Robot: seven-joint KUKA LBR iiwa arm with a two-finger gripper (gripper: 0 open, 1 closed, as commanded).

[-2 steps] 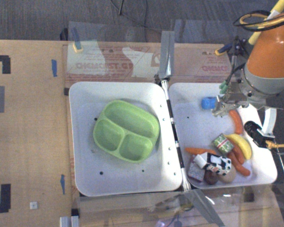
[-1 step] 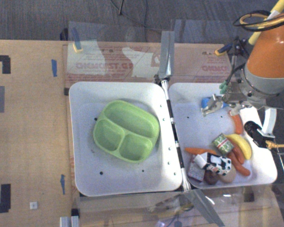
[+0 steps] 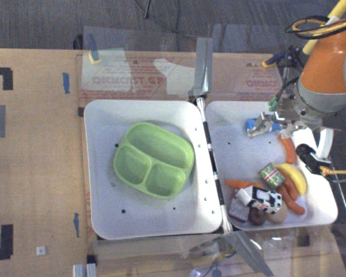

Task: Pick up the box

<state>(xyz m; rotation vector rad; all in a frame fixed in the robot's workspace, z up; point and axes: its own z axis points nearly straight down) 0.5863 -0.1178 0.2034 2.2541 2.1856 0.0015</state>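
A small green box (image 3: 271,175) lies tilted in the right bin (image 3: 230,126), pressed against a yellow banana (image 3: 297,178). My gripper (image 3: 263,126) hangs over the bin's upper part, up and a little left of the box and well apart from it. A small blue piece (image 3: 252,123) shows at the gripper's left tip; I cannot tell whether it belongs to the gripper. The grey arm with its orange band (image 3: 328,56) reaches in from the upper right.
Around the box lie orange carrots (image 3: 239,184), a black-and-white cow-patterned toy (image 3: 269,199), a purplish packet (image 3: 239,209) and a dark round fruit (image 3: 257,216). The left bin (image 3: 104,201) holds a green divided plate (image 3: 154,160). A metal divider (image 3: 210,160) separates the bins.
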